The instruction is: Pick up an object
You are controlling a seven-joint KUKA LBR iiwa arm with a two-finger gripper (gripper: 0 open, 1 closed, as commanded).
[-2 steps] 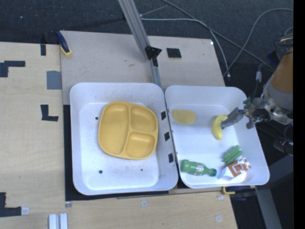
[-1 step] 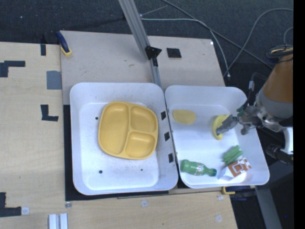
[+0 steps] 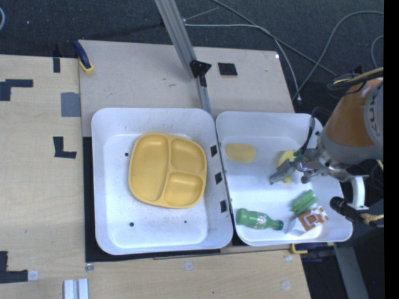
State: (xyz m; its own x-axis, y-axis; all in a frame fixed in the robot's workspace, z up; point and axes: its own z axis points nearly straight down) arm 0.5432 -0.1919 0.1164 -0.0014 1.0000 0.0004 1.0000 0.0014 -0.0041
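Observation:
The right bin [image 3: 262, 124] holds several objects. A flat pale yellow disc [image 3: 240, 152] lies near its left wall, and a small yellow piece [image 3: 286, 159] sits toward the middle right. A green bottle [image 3: 259, 219] lies on its side at the front. Further right are a green leafy piece [image 3: 303, 201] and an orange and white carton [image 3: 312, 218]. My gripper [image 3: 291, 177] hangs low over the bin's right half, just below the small yellow piece and above the green leafy piece. Its fingers [image 3: 276, 178] are spread open with nothing between them.
The left bin [image 3: 103, 167] holds a yellow divided plate [image 3: 167, 169]. A grey metal bar [image 3: 177, 30] slants down from the top to the gap between the bins. Cables run across the dark floor at the back right.

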